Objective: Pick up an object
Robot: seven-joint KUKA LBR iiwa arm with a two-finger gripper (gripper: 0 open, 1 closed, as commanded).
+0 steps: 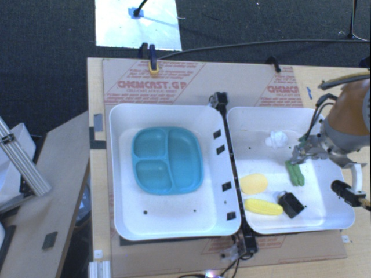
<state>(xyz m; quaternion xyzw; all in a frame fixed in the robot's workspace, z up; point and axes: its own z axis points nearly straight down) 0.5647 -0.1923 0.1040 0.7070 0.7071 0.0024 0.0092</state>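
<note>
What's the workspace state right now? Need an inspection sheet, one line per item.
Surface: bench bearing left bin and right bin, side by side.
Job's things: right bin holds green object, yellow disc, corn-like yellow piece, black block, white crumpled piece.
Clutter: blue divided tray in left bin.
Grippers: claw over right bin, at the green object's upper end; grip unclear.
Cables: black cable behind bench.
Surroundings: dark floor, white sheet.
</note>
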